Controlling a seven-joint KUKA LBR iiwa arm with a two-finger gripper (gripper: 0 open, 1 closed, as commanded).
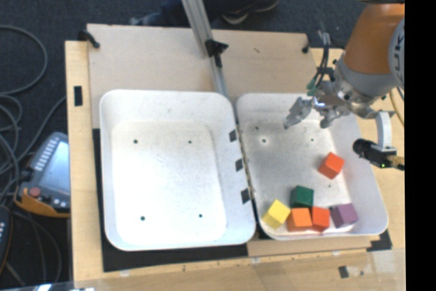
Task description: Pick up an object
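1. The gripper (pixel 312 116) hangs over the right bin (pixel 272 146), fingers apart, nothing between them.
2. Blocks lie below: an orange block (pixel 332 165) alone, a green block (pixel 302 197), a yellow block (pixel 276 212), a purple block (pixel 343 215).

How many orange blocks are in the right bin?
3. One orange block sits alone near the right wall; two lie side by side in the front row, between the yellow block and the purple block.

Matt white plastic bins (pixel 170 105), speckled; pale wooden bench (pixel 150 58); ribbed bare-metal rail (pixel 192 0).
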